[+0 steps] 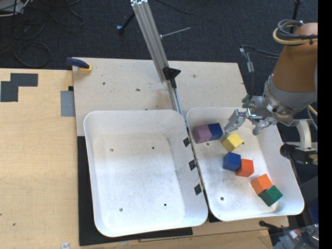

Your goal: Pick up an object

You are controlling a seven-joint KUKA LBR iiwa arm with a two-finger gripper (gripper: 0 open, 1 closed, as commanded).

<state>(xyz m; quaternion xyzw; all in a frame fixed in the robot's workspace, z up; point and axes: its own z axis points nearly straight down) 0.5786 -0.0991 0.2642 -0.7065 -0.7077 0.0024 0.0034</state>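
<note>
even overhead light, slightly soft

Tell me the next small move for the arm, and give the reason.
Probably lower the tool a little onto the yellow block. The tool hangs over the right bin just above that block, with nothing visibly between its fingers, and the yellow block lies nearest, slightly apart from the blue block below it.

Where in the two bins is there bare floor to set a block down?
The left bin is bare from wall to wall. In the right bin, room lies at the near-left corner, below the blue cube. Its middle is crowded: purple, yellow, red, orange, green, with the gripper above.
</note>
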